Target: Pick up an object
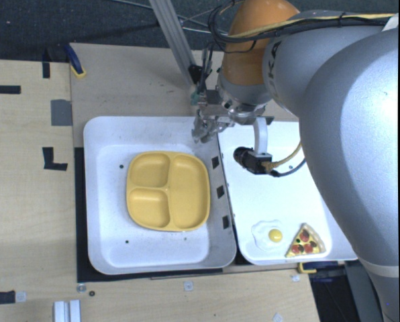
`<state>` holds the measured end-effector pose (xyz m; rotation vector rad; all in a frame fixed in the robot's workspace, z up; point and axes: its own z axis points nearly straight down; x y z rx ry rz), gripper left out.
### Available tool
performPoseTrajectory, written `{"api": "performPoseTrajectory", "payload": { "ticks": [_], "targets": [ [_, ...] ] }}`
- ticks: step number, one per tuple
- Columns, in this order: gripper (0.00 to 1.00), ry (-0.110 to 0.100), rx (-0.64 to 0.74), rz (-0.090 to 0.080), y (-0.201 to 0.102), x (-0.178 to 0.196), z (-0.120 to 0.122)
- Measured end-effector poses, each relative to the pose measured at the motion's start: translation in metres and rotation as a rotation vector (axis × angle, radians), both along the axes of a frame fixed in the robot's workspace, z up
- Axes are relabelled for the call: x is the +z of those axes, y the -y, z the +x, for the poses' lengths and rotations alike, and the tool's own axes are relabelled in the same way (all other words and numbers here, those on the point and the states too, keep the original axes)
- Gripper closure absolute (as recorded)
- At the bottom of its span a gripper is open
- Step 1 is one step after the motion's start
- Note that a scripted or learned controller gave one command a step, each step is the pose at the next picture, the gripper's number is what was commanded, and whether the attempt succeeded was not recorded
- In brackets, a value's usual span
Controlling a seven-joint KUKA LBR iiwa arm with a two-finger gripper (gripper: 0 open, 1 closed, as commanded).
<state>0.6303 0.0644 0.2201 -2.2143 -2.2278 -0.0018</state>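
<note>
2 white bins sit side by side on the bench: the left bin (106, 247) and the right bin (280, 193). 1 yellow divided plate (168, 190) lies flat in the middle of the left bin, with 3 compartments, 2 on its left side and 1 longer on its right. The right bin holds 2 small toy foods at its near end: 1 fried egg (268, 235) and, just to its right, 1 pizza slice (305, 241), lying close together but apart. My gripper (201, 131) hangs at the far end of the bins, over the far right corner of the left bin, close to the rim where the 2 bins meet. It is well apart from the plate and far from the egg and the pizza slice. I cannot tell how far my jaws stand open, and I see nothing between them. 1 black part with a cable (252, 159) hangs over the far part of the right bin.
</note>
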Motion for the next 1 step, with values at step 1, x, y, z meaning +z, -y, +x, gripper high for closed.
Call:
{"api": "performPoseTrajectory", "payload": {
  "ticks": [1],
  "targets": [
    [0.00, -0.002, -0.004, -0.002, 0.0031, 0.0000, -0.0012]
  ]
}}
